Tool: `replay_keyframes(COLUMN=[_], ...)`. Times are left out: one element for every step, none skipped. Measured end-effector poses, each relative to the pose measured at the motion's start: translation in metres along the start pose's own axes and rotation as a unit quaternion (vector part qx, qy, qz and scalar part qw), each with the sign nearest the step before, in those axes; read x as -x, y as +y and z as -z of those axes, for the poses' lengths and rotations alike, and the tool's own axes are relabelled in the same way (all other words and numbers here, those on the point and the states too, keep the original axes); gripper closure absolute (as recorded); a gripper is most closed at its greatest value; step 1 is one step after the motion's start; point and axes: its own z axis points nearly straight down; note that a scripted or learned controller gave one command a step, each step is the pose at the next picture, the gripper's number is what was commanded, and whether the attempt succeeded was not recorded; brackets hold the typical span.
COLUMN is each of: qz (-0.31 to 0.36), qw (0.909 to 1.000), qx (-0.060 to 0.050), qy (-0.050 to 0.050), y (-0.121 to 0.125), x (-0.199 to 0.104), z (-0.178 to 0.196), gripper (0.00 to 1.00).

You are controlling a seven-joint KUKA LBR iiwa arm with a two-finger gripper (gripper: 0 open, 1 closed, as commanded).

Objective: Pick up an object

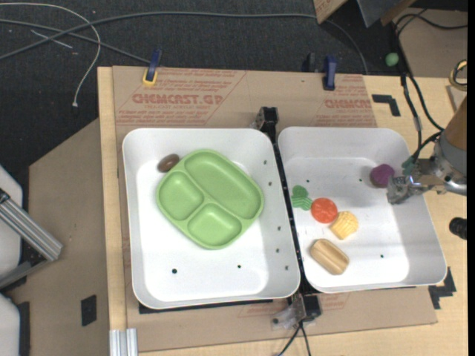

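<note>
The right bin (415,269) holds several toy foods. A purple piece (382,174) lies near its right wall. Toward the left side lie a green piece (299,196), a red-orange round one (323,210), a yellow one (344,225) and a tan loaf-shaped one (329,256). My gripper (398,189) reaches in over the right wall, low in the bin, just right of and slightly below the purple piece. Whether it touches that piece is not clear.
In the left bin (148,273) a green divided plate (210,197) lies with a small brown object (169,162) at its upper left. A black divider (276,162) runs between the bins. Cables trail at the upper right.
</note>
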Motion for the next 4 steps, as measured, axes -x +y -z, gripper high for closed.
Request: replay_keyframes(qz=[0.0, 0.0, 0.0, 0.0], qw=[1.0, 1.0, 1.0, 1.0], qx=[-0.001, 0.001, 0.003, 0.006], qy=[0.0, 0.0, -0.001, -0.002], y=[0.004, 0.004, 0.005, 0.006], x=[0.005, 0.004, 0.004, 0.008], z=[-0.061, -0.074, -0.062, 0.003], gripper=[0.0, 0.0, 1.0, 1.0])
